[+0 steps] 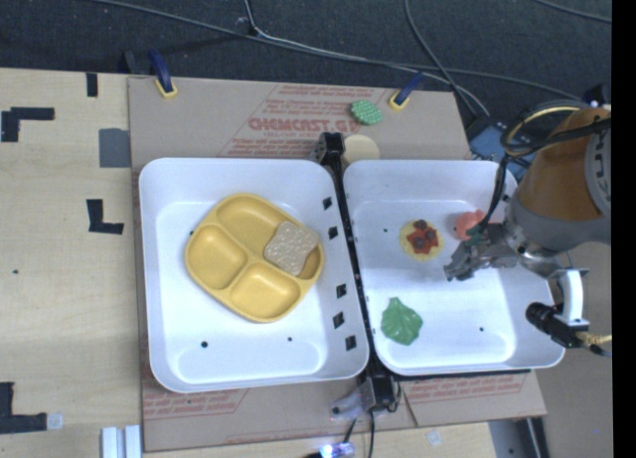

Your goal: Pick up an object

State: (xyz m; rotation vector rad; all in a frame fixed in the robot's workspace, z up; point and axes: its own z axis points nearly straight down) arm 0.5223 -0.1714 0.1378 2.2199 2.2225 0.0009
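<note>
In the right bin [497, 347] lie a small yellow round piece with red topping [421, 238], a green leafy piece [401, 321] and an orange-pink piece [467, 220] near the arm. My gripper [463, 263] hangs low over the right bin, just right of the yellow round piece and below the orange-pink piece. Its dark fingers point left and down, and nothing shows between them. In the left bin [169, 347] sits a yellow divided plate [229, 262] with a tan cracker-like square [291, 246] on it.
A green round toy [366, 111] and a pale object [362, 146] lie on the cardboard behind the bins. Black clips run along the divider between the bins [343, 277]. Cables cross the dark floor at the back.
</note>
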